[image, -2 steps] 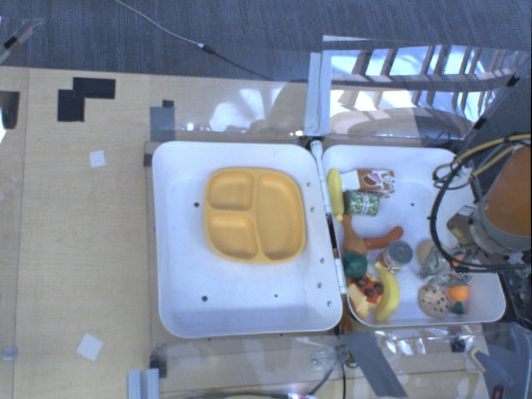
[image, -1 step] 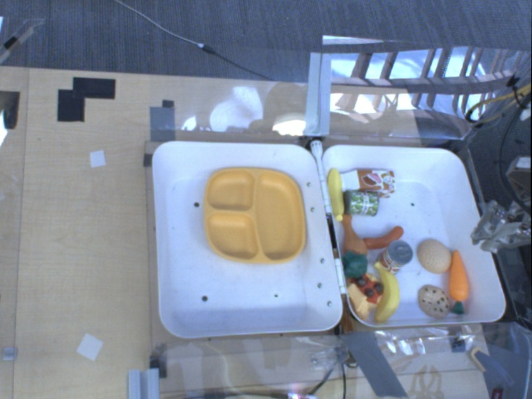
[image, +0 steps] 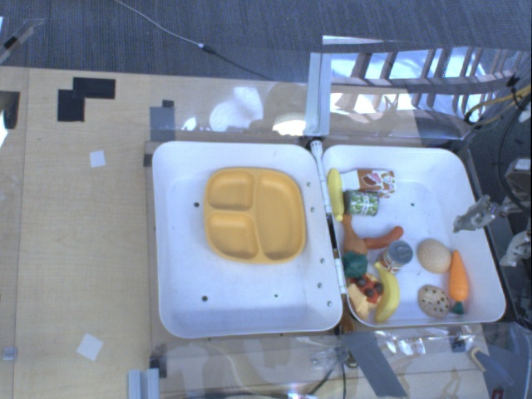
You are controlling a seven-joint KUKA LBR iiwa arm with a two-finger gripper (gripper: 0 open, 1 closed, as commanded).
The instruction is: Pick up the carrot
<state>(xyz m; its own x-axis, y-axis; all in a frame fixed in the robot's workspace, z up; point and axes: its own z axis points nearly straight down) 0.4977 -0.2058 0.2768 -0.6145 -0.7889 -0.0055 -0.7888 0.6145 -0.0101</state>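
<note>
Camera view: approach step, carrot (image: 458,278) not yet grasped.
Carrot lies upright-ish by the right bin's (image: 432,173) right wall, beside the egg (image: 433,256). Gripper (image: 475,215) hangs at that wall, above the carrot in frame and apart from it; its state I cannot tell. Next it likely must descend over the carrot.

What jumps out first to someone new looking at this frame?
The yellow divided plate, alone in the middle of the left bin. Next, the right bin, where toy food crowds the left and lower parts, with the orange carrot upright near the lower right corner, beside a beige egg. The claw sits at that bin's right rim, above the carrot.
</note>
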